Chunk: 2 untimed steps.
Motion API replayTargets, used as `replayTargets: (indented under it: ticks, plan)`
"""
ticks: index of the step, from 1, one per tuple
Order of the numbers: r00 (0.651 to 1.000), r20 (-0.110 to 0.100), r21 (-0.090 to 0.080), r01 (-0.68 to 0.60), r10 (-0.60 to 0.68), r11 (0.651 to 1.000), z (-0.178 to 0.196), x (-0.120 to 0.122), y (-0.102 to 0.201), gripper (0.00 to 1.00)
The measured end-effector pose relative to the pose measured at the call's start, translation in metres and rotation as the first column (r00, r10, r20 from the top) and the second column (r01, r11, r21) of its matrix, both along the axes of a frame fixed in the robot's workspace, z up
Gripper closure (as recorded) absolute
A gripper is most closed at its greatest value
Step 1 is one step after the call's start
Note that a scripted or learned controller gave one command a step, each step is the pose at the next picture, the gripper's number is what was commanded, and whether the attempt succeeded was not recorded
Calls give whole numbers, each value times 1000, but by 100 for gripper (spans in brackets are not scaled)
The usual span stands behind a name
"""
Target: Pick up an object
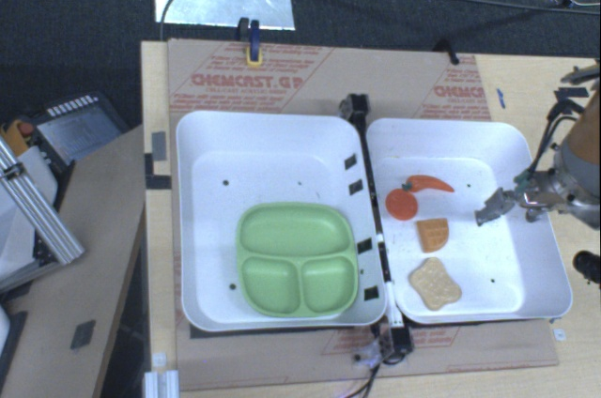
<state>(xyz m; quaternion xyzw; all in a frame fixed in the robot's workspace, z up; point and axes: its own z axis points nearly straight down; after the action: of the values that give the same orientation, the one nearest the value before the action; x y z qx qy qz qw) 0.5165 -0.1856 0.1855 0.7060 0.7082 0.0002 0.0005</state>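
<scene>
While the two-finger gripper (488, 213) is hovering over the right white plastic bin (540, 279), jaw state cannot be told | nothing is being held | nearest target, the orange cheese-like block (433, 235), is lying well apart leftward, beside the round red tomato (402, 204) | a centred descent is being advised | left bin (207, 190) is being occupied by a green divided plate (296, 257).

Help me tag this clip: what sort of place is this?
Probably a robotics lab bench: two white bins sit on a board, toy food such as a tomato lies in one, and a gripper reaches in.
</scene>
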Motion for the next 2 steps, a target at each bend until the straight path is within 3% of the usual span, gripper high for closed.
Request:
replayTargets:
  ticks: [2]
  plan:
    - [1000,-1,1,1,-1,1000,-84,7,5,0]
